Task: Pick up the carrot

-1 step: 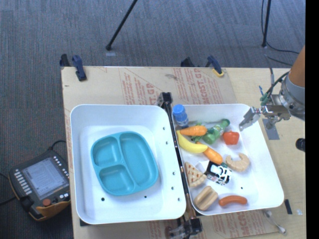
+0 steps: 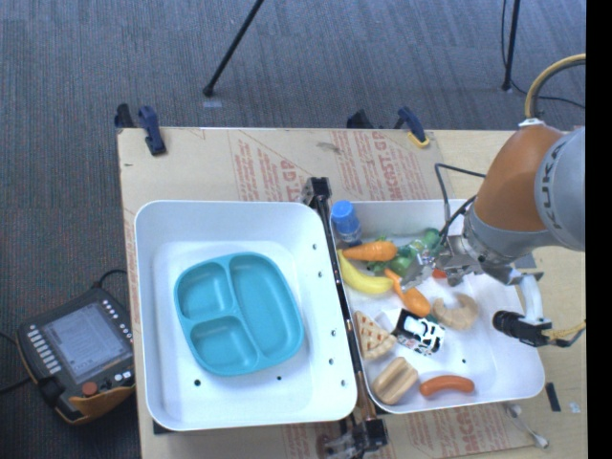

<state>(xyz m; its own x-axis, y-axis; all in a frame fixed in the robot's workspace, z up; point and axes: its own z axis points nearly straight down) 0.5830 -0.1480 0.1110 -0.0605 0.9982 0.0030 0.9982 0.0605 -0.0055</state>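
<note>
Bench (image 2: pixel 239 156): brown board at centre of frame, clamps along its upper edge, two white bins side by side on it.

Left bin (image 2: pixel 158 256): held one blue divided plate (image 2: pixel 237 312) with three compartments, lying near the bin's middle.

Right bin (image 2: pixel 516 376): held a crowd of toy foods. Carrot (image 2: pixel 371 251), orange with green at its right end, lay on its side in the upper left part of the bin, just above the banana (image 2: pixel 363 277) and just below a blue bottle cap (image 2: pixel 345 221). A waffle wedge (image 2: pixel 373 334) and a bread roll (image 2: pixel 395 380) sat lower left; a sausage (image 2: pixel 447 385) lay along the lower edge; a pale croissant-like piece (image 2: pixel 457 310) sat right of centre; a black-and-white item (image 2: pixel 422 332) lay mid-bin.

Arm (image 2: pixel 521 194): grey with an orange band, entered from the right of frame, over the upper right of the right bin.

Gripper (image 2: pixel 427 268): low over the bin's middle, right of the carrot and apart from it, amid green and orange pieces. Finger spread could not be told; the tips appeared lost in the clutter.

Pendant (image 2: pixel 76 352): handheld controller on the floor, lower left of frame.
</note>
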